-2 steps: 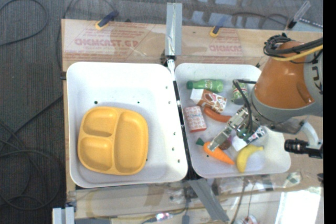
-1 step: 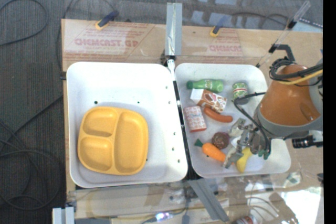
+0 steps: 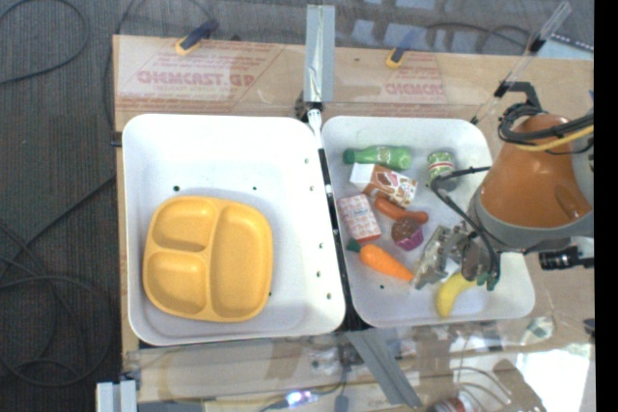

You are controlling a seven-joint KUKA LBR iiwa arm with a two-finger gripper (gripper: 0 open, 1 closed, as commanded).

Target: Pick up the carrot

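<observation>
The left bin (image 3: pixel 145 145) holds a yellow divided plate (image 3: pixel 208 258), lying flat in its lower left part, with three compartments. A metal strip (image 3: pixel 319 53) stands at the back of the bench where the two bins meet.

The right bin (image 3: pixel 502 304) holds a cluster of toy food. At its back lies a green bottle (image 3: pixel 379 155) on its side, and just right of it a small green-lidded can (image 3: pixel 441 163). Below the bottle sit a brown and white packet (image 3: pixel 391 183), a pink packet (image 3: pixel 359 217) nearer the bin's left wall, and a purple piece (image 3: pixel 409 233).

The carrot (image 3: pixel 386 262) lies in the lower middle of the right bin, just below the pink packet. Its long axis runs at a slant from upper left to lower right, with the green stub end at the upper left and the orange body tapering toward the lower right.

The gripper (image 3: pixel 439 258) hangs just right of the carrot's tapered end, its fingers (image 3: pixel 432 258) pointing down toward the bin floor. How far apart they stand is too blurred to tell, and the carrot is not between them. A yellow banana (image 3: pixel 449 294) lies just below the gripper.
</observation>
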